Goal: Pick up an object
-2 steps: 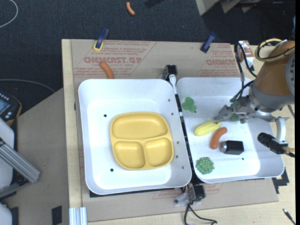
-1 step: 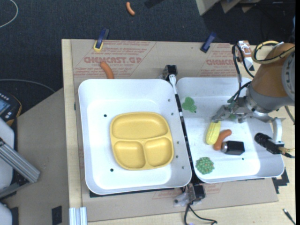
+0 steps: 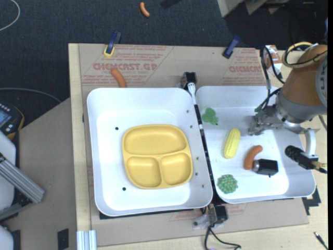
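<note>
Arm over the right bin, toy food scattered below.

With the corn cob [image 3: 232, 142] as landmark: the hand [image 3: 261, 124] hangs just to its right and slightly above, touching no object; whether it is released or clenched I cannot tell. A sausage [image 3: 252, 157] lies lower right of the cob, a green broccoli piece [image 3: 227, 183] below it, a leafy green [image 3: 209, 115] upper left. The yellow divided plate [image 3: 156, 155] sits left, in the other bin.

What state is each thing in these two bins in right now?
Tray: flat in left bin, its compartments bare.
Corn: lying in right bin, untouched.
Sausage: lying beside a black block.
Broccoli: by the divider, loose.
Green ball: resting near front rim.
End effector: low over right bin, holding nothing visible.
</note>
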Tool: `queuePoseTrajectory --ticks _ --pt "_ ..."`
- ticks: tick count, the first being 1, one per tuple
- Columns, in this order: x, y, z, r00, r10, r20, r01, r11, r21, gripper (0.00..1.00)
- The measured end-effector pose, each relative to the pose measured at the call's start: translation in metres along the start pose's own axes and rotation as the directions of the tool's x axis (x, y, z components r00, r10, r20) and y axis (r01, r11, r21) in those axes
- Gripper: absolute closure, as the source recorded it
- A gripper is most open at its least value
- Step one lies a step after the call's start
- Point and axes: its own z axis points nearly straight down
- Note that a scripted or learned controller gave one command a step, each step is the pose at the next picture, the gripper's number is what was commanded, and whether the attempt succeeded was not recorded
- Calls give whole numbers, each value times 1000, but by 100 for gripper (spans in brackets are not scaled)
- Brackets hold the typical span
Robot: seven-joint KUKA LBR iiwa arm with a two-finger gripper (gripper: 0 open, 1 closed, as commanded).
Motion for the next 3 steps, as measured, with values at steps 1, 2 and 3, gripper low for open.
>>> queuePoseTrajectory --ticks 1,2,3 --pt "-3 3 -43 1000 -1 -1 1 1000 12 100" --pt "-7 4 -108 1000 -1 0 1 1000 8 100" --pt "-7 5 -122 1000 -1 -2 1 1000 12 100"
